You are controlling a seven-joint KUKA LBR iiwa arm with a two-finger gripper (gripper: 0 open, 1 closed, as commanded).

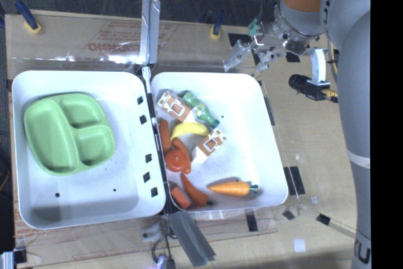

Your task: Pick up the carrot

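lying near the carrot [231, 188]: sausages [189, 194], a tomato [178, 161].

The grey arm [352, 72] is cut off by the top and bottom edges. Its claw [252, 55] is too small and blurred to judge its fingers. In the right bin [271, 135], sausages [189, 189] partly hide beneath a tomato [178, 160]. Printing on the small cartons [173, 105] is unreadable.
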